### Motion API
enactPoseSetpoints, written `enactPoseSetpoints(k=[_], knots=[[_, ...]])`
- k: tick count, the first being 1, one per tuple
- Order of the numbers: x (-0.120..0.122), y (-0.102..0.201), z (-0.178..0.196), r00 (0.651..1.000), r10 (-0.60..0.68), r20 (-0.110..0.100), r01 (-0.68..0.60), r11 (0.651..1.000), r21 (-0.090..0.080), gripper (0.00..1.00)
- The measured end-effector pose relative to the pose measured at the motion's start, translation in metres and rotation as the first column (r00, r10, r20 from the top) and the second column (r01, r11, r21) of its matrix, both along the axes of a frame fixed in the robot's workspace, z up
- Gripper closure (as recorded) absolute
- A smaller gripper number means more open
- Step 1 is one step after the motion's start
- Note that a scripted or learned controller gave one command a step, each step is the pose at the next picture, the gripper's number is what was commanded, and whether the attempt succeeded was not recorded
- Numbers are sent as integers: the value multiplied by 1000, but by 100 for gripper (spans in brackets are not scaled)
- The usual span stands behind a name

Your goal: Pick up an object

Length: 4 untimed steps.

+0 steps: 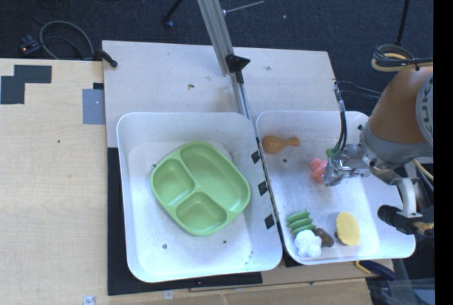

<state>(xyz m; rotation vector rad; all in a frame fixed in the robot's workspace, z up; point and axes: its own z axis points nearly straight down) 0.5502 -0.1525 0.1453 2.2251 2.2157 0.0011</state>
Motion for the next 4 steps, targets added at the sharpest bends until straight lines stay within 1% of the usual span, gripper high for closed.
enactPoseSetpoints(k=[1,2,3,4], knots=[[-8,4,51,1000,5,1,-5,1000,0,100],[-8,3,88,1000,5,0,-5,1000,0,100],[-10,53,78,1000,9,-5,-8,1000,3,100],[-10,108,86,1000,9,-4,-9,1000,3,100]])
